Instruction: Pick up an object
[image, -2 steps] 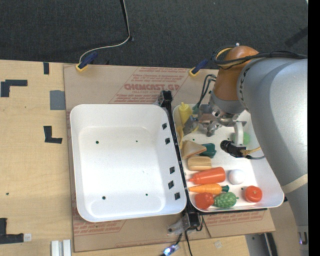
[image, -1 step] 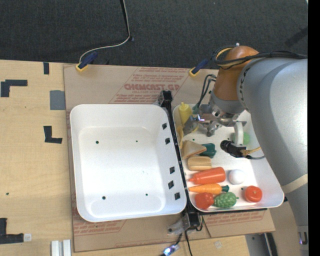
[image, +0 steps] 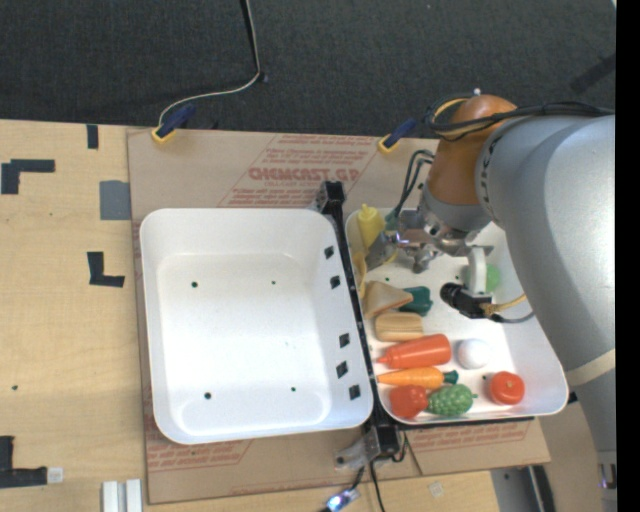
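Note:
My gripper hangs low over the far part of the right bin, reaching in from the right. Just left of it lies a yellow toy. Below it sit a tan wedge and a dark green piece. Nearer the front lie a tan bread piece, a red-orange pepper, a carrot, a white egg, a red tomato, a green broccoli and a red piece. I see nothing held by the gripper.
The left white bin stands beside the right one, with a black divider strip between them. Both rest on a cardboard sheet. The grey arm covers the right bin's far right side. A green-and-white object lies near the wrist.

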